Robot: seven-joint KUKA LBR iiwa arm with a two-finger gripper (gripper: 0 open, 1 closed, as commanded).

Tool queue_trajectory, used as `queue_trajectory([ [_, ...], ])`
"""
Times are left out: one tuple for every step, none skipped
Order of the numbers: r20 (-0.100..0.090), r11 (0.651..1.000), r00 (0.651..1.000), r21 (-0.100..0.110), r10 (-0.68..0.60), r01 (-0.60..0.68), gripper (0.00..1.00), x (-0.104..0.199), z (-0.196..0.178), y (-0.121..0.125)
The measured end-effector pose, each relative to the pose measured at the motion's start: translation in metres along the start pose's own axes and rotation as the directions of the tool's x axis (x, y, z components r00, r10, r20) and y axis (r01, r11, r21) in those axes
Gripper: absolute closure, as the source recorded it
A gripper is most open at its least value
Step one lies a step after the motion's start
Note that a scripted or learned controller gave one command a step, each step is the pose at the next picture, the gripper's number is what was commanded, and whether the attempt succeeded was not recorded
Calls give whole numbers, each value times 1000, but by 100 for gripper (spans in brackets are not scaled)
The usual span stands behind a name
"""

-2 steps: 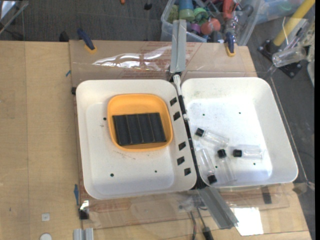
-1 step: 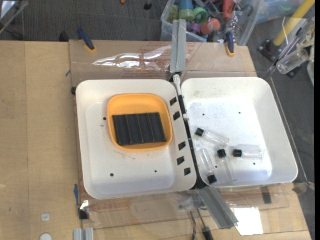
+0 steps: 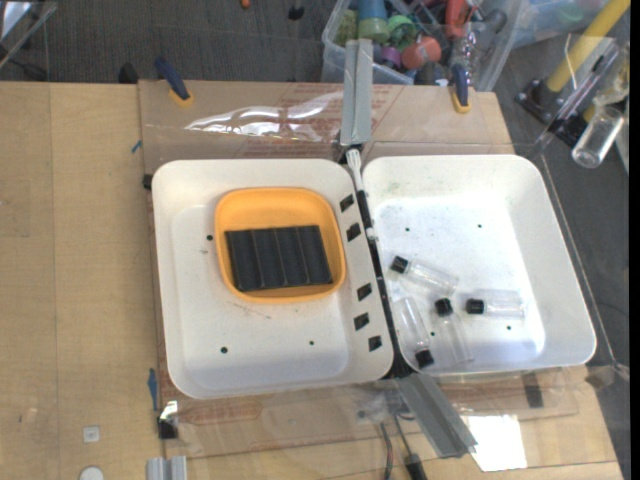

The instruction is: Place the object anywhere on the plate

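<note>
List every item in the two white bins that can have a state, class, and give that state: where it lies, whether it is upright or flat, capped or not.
Orange plate: flat in the left bin, right way up.
Black ridged block: lying flat on the plate.
Clear vials: several, lying on their sides in the right bin, black caps on, clustered near its front left.
</note>
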State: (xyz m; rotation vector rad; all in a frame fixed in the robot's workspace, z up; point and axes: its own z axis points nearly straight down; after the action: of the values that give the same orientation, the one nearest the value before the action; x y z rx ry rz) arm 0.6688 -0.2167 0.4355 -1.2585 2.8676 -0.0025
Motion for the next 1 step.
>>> queue_trajectory([
  [1, 913, 913, -2, -409, 409, 100, 4, 1, -3],
])
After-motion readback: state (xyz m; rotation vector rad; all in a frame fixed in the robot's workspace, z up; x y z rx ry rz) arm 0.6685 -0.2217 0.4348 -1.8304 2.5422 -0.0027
